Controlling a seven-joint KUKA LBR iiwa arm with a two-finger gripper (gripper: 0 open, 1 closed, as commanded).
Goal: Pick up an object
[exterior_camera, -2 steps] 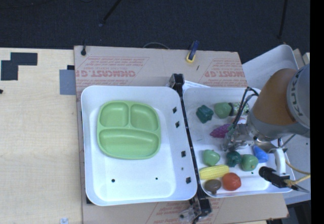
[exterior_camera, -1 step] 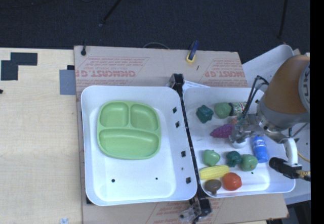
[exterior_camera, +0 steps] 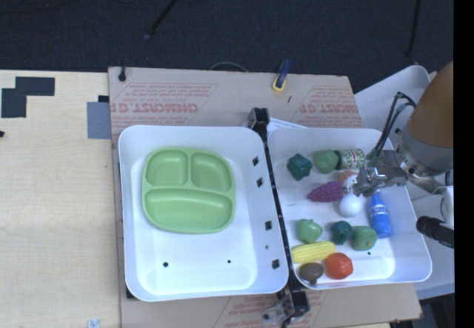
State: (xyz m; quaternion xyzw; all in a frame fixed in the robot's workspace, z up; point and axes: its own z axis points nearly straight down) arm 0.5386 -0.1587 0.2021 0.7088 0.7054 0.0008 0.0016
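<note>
The arm comes in from the right, its fingers (exterior_camera: 364, 184) low over the right bin (exterior_camera: 415, 260); whether they are apart or together I cannot tell, they are too small and blurred against the clutter beneath them.

Just below the fingers lies a white ball (exterior_camera: 350, 206), and a blue bottle (exterior_camera: 379, 217) slants down on their right side, both close enough that contact cannot be judged; just to their left sits a purple grape bunch (exterior_camera: 326, 192); above them, toward the far wall of the bin, lie a green round fruit (exterior_camera: 324, 161) and a small labelled can (exterior_camera: 352, 158); farther left of those is a dark teal block (exterior_camera: 299, 166).

Nearer the front of the bin, well below the fingers, are a green pepper-like piece (exterior_camera: 309, 230), a teal lump (exterior_camera: 341, 232) and a green apple (exterior_camera: 364, 238); under those a yellow corn cob (exterior_camera: 313, 251), a brown piece (exterior_camera: 311, 272) and a red tomato (exterior_camera: 338, 266).

Far to the left of the fingers, the left bin (exterior_camera: 148, 275) carries a green divided plate (exterior_camera: 188, 190); both bins rest on cardboard (exterior_camera: 222, 101) on the pale counter (exterior_camera: 52, 208).
</note>
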